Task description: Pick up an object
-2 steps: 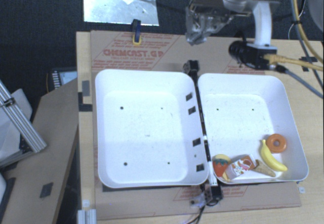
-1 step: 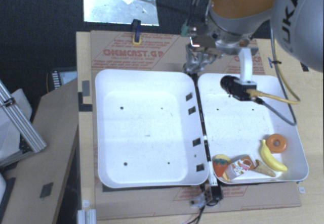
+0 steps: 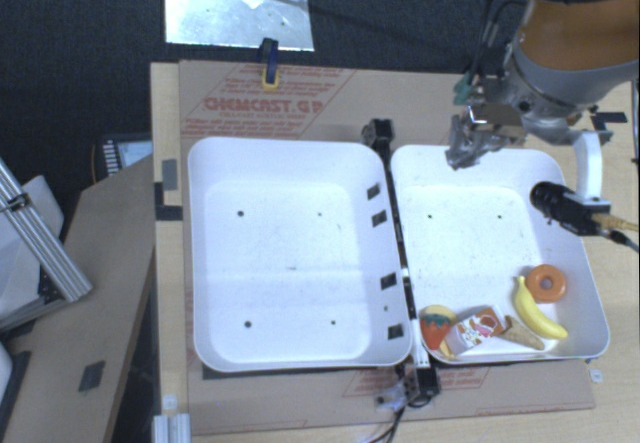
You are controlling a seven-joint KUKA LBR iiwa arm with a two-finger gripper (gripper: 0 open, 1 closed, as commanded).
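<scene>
Camera view: the right bin (image 3: 470,231) keeps its objects crowded at 5 o'clock, a banana (image 3: 538,311), an orange ring-shaped toy (image 3: 546,282) and a small packet (image 3: 474,329). The gripper (image 3: 468,153) hangs at 12 o'clock holding nothing, finger spread unclear; I'd cross diagonally, then descend over the banana's middle

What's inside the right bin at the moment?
In the right bin, along the near edge: a banana, an orange ring-shaped piece, an orange-red item, a small packet. Anything under the packet is hidden.
</scene>
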